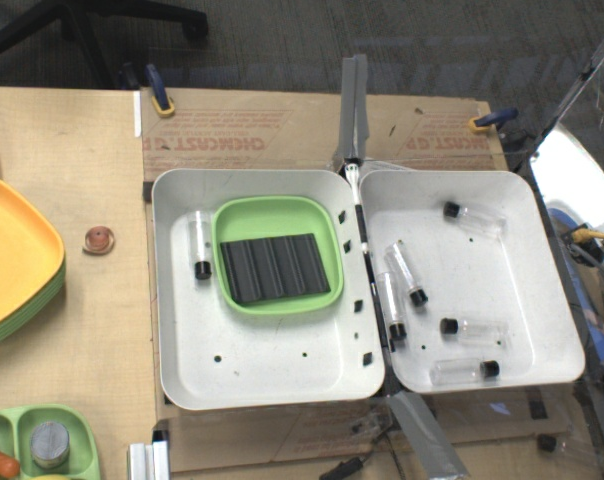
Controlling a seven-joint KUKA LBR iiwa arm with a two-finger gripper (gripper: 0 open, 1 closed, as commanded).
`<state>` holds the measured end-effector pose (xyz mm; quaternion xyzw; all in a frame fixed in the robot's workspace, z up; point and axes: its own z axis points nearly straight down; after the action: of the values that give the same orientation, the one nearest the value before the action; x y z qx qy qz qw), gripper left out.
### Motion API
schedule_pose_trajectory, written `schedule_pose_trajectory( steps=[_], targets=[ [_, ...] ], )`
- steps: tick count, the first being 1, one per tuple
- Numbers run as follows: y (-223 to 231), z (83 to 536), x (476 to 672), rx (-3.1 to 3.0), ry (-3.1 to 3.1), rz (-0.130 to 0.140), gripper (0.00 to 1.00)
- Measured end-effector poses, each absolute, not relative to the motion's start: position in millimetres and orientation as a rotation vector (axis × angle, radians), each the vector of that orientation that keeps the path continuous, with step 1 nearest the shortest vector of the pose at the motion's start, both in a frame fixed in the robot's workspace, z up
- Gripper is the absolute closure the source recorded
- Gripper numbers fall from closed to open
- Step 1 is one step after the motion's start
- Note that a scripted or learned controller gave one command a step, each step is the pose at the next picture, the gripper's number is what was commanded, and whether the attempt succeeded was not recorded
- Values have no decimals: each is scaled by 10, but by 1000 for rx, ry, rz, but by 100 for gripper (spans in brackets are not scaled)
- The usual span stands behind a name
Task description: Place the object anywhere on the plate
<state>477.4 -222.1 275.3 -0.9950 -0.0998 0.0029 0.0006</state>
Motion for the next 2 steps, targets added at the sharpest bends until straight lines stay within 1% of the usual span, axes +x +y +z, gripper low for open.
schedule_pose_trajectory(
  steps=[1, 2],
  targets=[
    [-2221, 2330, 4768, -3124, -311, 9, 0],
    [-2221, 2331, 4768, -3124, -312, 9, 0]
  ],
)
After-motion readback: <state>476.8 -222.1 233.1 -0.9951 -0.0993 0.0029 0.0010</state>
